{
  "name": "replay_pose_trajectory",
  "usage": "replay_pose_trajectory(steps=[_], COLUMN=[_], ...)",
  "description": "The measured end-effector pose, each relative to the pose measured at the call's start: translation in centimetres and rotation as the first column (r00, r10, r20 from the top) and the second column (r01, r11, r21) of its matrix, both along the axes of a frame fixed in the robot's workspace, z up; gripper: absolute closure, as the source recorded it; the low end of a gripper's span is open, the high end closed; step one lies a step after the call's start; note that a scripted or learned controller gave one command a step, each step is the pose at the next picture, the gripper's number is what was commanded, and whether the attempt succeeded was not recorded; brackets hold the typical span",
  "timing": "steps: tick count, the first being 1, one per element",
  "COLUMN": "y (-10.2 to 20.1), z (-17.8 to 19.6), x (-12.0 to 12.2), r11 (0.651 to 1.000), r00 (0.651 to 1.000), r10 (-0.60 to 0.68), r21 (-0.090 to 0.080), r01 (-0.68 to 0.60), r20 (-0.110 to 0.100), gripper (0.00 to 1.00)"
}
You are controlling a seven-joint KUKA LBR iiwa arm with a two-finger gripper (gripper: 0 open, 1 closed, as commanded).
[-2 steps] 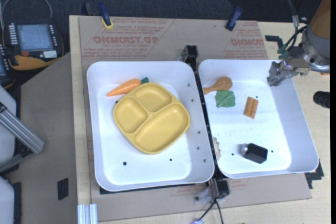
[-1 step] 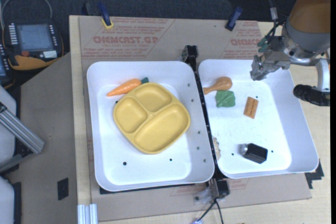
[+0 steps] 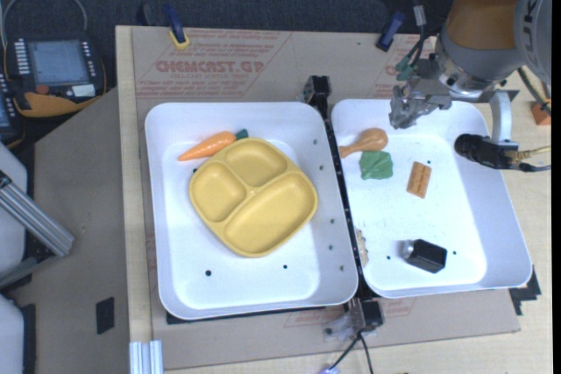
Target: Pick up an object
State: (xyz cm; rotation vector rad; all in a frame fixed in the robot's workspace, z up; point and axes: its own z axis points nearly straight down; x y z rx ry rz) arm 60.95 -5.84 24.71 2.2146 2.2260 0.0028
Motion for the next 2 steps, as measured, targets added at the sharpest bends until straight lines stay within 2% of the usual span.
replay_pose_trajectory(steps=[1,2], y=[5.5,10.7], z=[-0.8,-0.3], x=[2.2,3.2], r11=[1.000,1.000], r00=[1.000,1.000], r10=[0.001,0.001], r21=[0.001,0.002], r01=[-0.001,-0.001], r20=[0.001,0.001], gripper=[1.00,1.00])
